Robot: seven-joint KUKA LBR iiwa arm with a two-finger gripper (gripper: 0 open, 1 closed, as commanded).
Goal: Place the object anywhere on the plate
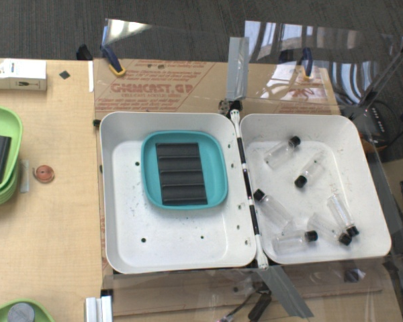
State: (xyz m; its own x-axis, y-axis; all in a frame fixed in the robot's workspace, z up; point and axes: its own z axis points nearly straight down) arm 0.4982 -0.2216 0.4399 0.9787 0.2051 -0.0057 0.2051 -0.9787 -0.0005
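A teal square plate (218, 170) with a dark ribbed insert (181, 173) lies in the left white bin (121, 213), towards its back. In the right white bin (363, 153) several clear plastic vials with black caps lie scattered: one near the back (283, 151), one in the middle (309, 172), one by the left wall (270, 205), one near the front (295, 237) and one at the right front (341, 220).
A cardboard sheet (154, 86) lies behind the bins. Green dishes (3, 156) sit at the bench's left edge, with a small red disc (44, 173) beside them and a white box (17, 76) at the back left.
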